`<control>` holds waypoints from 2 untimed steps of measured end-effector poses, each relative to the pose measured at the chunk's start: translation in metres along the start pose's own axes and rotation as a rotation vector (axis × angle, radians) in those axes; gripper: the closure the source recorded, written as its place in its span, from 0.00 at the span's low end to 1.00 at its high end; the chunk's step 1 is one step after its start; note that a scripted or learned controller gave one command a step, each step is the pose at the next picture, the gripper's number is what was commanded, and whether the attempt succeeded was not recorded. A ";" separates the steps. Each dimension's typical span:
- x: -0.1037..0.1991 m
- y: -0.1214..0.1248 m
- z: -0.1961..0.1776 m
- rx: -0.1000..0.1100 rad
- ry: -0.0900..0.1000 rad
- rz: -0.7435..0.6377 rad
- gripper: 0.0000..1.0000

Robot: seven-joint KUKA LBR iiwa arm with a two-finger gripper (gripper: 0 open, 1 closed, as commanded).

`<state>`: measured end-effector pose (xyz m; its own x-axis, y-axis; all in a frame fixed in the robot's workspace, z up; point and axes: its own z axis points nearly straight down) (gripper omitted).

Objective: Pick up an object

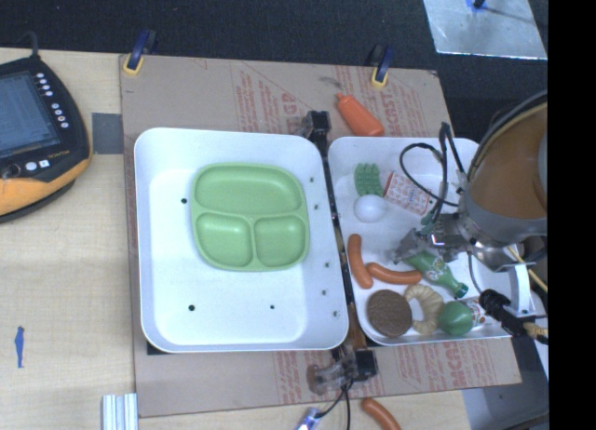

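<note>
The left bin (158, 316) holds a green divided plate (250, 214) – the right bin (346, 154) is crowded with toy food. There the pincer (421, 240) sits low over a green bottle (440, 273), its grip not discernible, just right of two sausages (395, 275). An egg (370, 208) lies farther back – a chocolate cookie (387, 313) at the near edge.

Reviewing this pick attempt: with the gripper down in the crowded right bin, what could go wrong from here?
The gripper sits low among tightly packed items, so closing could catch the green bottle and the orange sausage together, or nudge either aside. The loose black cable looping over the right bin might also snag on nearby items as the arm lifts.
</note>
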<state>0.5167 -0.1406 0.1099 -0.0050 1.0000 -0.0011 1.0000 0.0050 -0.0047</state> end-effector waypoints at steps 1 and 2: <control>-0.001 0.001 -0.010 0.001 -0.002 -0.005 1.00; 0.061 0.051 -0.083 -0.003 0.002 0.000 1.00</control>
